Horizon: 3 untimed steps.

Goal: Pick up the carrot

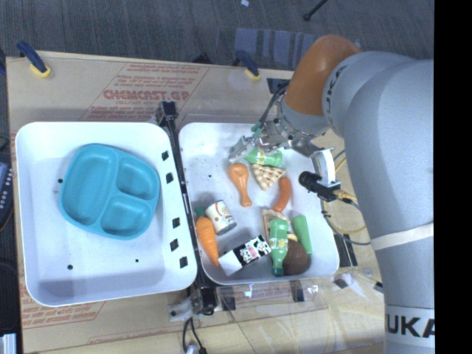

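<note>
Two white bins are seen side by side. The left bin (33, 220) holds a blue divided plate (109, 190). The right bin (193, 142) is cluttered with toy food. The carrot (207, 240) is found at the right bin's lower left, lying along the wall next to the divider, leafy end up, just beside a small can (220, 216) and a black-and-white carton (251, 253).

Near mid-bin a chicken drumstick (240, 182), a waffle-like wedge (268, 174) and an orange sausage-shaped piece (283, 193) are seen. A green bottle (278, 243), a green pepper-like stick (301, 233) and a brown round item (296, 259) are grouped at the lower right.

The gripper (254, 144) is positioned at the bin's upper middle, over a green-and-white item (264, 157), well apart from the carrot. Finger state cannot be told; the carrot is not held.
</note>
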{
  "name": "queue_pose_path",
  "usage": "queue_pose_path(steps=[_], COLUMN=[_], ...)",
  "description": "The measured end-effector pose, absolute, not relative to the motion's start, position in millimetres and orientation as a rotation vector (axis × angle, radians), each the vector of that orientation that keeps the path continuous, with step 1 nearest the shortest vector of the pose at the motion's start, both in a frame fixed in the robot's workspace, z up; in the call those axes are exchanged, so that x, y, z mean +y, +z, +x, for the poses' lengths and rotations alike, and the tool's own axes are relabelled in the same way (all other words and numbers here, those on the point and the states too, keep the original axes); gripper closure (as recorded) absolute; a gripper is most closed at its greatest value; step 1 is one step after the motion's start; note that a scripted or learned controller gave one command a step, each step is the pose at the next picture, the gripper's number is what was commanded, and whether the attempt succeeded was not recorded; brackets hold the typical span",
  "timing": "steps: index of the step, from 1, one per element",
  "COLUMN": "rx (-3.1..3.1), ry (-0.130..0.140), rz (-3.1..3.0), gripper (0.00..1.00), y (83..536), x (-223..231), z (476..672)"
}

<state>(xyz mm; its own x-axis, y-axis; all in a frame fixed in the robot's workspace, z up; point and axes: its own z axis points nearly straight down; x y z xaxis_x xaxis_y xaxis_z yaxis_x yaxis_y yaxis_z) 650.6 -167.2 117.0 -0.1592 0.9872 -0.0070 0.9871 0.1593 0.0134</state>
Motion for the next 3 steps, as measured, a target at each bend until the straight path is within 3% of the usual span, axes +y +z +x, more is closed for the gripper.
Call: queue_pose_path(steps=[1,2,3], rx=[2.529,2.534,2.469], ry=[-0.004,-0.009,0.005], rz=[1.872,1.864,1.935], gripper=[0.00,1.00,1.00], y=[92.1,103.3,198.1], x=[-117.4,-118.1,-39.5], z=[620.9,621.9,648.5])
